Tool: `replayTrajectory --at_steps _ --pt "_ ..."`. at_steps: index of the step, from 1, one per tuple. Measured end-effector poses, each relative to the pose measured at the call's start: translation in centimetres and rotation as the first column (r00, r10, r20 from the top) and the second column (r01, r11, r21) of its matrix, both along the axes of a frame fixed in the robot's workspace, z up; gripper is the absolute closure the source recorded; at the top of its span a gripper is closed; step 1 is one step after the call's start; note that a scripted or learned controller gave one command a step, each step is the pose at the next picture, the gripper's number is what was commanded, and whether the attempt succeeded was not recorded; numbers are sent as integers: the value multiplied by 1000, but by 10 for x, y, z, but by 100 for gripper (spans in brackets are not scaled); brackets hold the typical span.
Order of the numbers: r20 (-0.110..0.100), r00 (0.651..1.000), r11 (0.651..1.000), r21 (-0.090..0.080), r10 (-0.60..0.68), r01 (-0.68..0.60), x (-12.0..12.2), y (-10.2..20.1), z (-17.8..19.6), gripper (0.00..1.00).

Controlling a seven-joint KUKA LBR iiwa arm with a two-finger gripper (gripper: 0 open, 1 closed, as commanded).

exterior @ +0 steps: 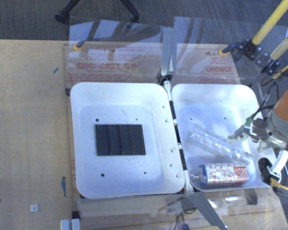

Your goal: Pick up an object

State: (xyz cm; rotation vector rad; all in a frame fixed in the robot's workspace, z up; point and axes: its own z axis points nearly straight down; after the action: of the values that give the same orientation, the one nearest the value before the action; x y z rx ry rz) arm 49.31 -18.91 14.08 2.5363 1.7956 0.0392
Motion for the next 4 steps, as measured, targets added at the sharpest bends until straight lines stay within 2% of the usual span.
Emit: replayTrajectory --at_steps 1,2,3,4 --pt "-39 972 973 12 230 -230 -13 18 84 0" --pt "-35 937 938 7 347 -347 -12 -7 -18 0" --pt "-38 999 999 13 -39 39 -13 -34 15 0" --pt "-33 990 991 11 -136 136 54 7 -53 0"
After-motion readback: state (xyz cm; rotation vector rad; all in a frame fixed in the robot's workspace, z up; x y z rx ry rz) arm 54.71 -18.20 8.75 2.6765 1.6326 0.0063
